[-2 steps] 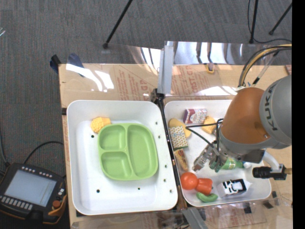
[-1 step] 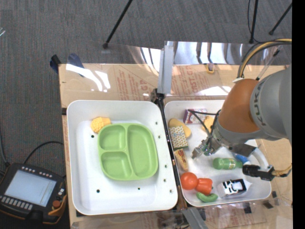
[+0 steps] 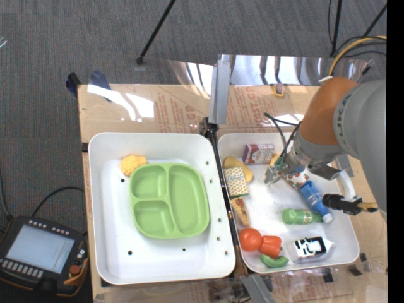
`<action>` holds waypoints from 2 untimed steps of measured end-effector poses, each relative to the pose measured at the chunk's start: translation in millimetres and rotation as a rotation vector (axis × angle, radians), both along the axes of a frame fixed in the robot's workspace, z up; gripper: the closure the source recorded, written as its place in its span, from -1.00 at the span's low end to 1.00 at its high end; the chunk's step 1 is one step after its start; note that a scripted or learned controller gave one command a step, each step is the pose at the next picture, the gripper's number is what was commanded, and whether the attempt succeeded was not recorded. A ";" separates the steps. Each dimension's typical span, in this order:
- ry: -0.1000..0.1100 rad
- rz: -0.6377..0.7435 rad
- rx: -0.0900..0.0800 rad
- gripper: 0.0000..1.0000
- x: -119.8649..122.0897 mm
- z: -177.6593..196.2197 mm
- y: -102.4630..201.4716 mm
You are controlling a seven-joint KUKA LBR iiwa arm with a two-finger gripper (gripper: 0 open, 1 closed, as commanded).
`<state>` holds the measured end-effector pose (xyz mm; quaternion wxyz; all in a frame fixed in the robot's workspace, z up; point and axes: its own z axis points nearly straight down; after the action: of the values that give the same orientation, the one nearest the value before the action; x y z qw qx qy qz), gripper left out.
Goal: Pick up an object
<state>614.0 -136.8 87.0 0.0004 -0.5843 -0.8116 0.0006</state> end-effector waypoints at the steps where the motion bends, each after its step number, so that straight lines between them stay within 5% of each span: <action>1: 0.000 -0.362 0.000 1.00 25.1 6.2 -20.8; 2: -0.002 -0.146 0.004 1.00 31.8 19.7 -65.7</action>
<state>645.8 -202.4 106.7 0.0006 -0.6419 -0.7668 -0.0015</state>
